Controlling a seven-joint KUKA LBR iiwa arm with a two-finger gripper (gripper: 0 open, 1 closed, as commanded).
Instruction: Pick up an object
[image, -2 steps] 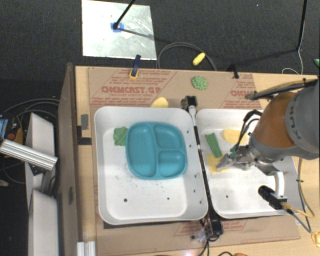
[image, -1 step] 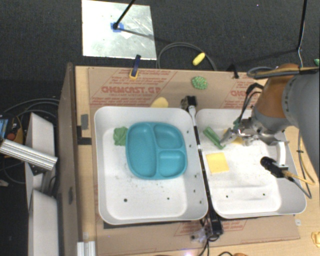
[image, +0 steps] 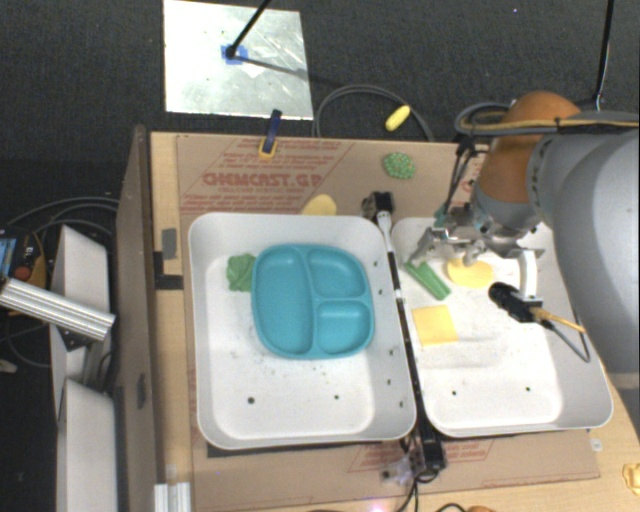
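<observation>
Gripper (image: 447, 250), grip state impossible to tell, hovers just above a green stick (image: 428, 279), likely light, rigid, best pinched across its width.

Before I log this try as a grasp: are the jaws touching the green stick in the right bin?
Cannot tell. In the camera view the gripper sits just above the green stick and overlaps its upper end, hiding any contact or gap.

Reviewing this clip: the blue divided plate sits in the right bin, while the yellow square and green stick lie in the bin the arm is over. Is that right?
Not quite. The camera view shows the blue divided plate in the left bin, not the right. The rest stands: the yellow square and green stick lie in the right bin, where the arm reaches.
</observation>
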